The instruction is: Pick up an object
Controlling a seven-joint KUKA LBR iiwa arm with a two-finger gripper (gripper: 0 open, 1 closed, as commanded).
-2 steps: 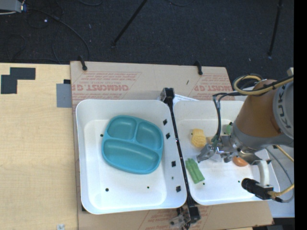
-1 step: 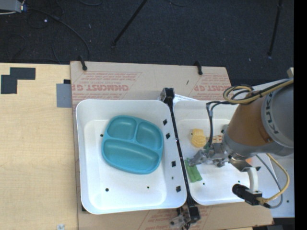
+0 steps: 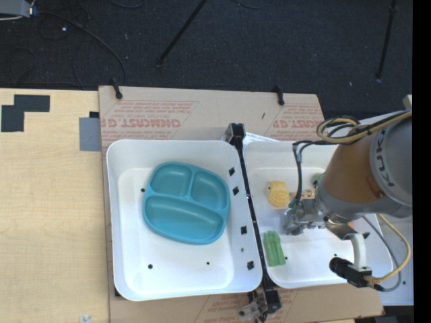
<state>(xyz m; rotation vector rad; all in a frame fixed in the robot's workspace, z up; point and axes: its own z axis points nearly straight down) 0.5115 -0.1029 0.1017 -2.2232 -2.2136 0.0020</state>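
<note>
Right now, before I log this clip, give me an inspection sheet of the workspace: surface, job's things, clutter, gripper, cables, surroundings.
Surface: bench with two shallow white bins side by side, left bin and right bin, on a cardboard sheet.
Job's things: yellow object and green object lie in the right bin, apart from each other.
Clutter: teal divided plate lies flat in the left bin.
Gripper: gripper is low over the right bin, between the yellow and green objects; finger state unclear, nothing seen held.
Cables: yellow and black cables loop over the arm; more cables on the dark floor.
Surroundings: light wooden tabletop at left.
</note>
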